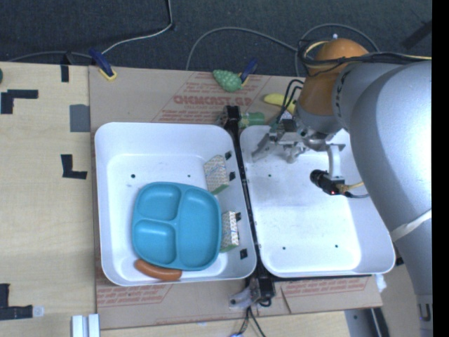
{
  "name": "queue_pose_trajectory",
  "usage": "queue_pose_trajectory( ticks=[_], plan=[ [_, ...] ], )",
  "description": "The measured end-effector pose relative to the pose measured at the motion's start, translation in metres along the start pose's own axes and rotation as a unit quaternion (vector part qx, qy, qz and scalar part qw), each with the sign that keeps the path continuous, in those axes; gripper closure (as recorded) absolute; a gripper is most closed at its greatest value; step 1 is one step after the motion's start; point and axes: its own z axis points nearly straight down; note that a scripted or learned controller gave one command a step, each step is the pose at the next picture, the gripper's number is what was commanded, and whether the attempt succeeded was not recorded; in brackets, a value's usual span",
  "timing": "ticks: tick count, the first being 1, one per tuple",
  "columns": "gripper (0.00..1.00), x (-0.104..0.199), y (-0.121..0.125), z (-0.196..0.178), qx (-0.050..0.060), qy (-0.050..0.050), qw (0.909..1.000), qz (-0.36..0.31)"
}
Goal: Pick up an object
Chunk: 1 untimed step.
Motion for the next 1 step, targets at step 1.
queue_pose_trajectory(
  ticks=[1],
  plan=[
    [0.0,0.0045,-0.0003,0.0001,0.0,-0.001,1.0,0.001]
  ],
)
